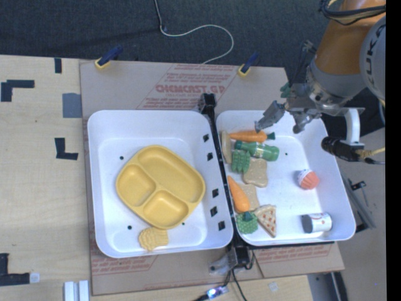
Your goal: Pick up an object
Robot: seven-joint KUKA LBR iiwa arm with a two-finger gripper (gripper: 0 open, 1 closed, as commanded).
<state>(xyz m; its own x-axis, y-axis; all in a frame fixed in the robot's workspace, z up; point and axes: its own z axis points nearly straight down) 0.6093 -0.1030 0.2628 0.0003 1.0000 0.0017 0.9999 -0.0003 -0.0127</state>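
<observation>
Camera view: gripper point(283, 119) open, nothing grasped, hanging over far edge of right bin point(332, 187). Carrot point(247, 135) lies just beside left finger, bottle point(258, 150) under it. I judge approach step; next I must shift over carrot, descend, close.

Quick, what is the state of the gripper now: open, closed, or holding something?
Gripper: open, holding nothing, above the far end of the right bin.

Single fixed cam above the bench, looking down at a slant. Both bins point(100, 187) sit mid-frame, moderately near; bench edge and dark floor run along the top. Arm point(351, 36) enters upper right.
</observation>
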